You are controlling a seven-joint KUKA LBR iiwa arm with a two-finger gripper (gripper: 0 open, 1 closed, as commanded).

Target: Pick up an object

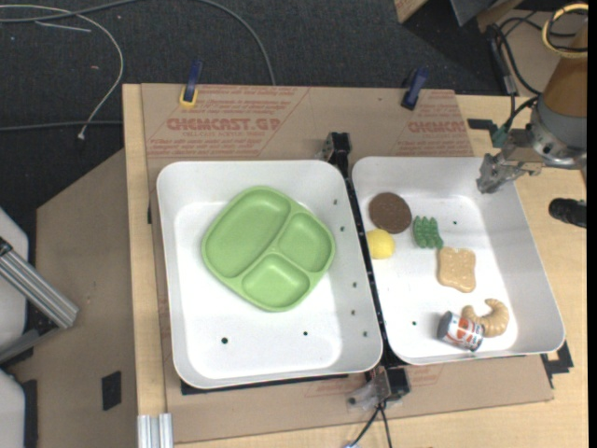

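The right bin (522,250) holds several small items: a brown round disc (390,212), a yellow piece (380,244), a green ridged piece (427,232), a tan toast-shaped piece (457,269), a croissant (494,317) and a small can (459,330) lying on its side against it. My gripper (494,174) hangs over the far right corner of this bin, apart from every item and about a hand's width right of the brown disc. Nothing shows in its grasp.
A green divided plate (269,247) lies in the left bin (187,334). Blue clamps (191,80) (414,89) hold the cardboard sheet at the back. Cables run on the dark floor behind the bench.
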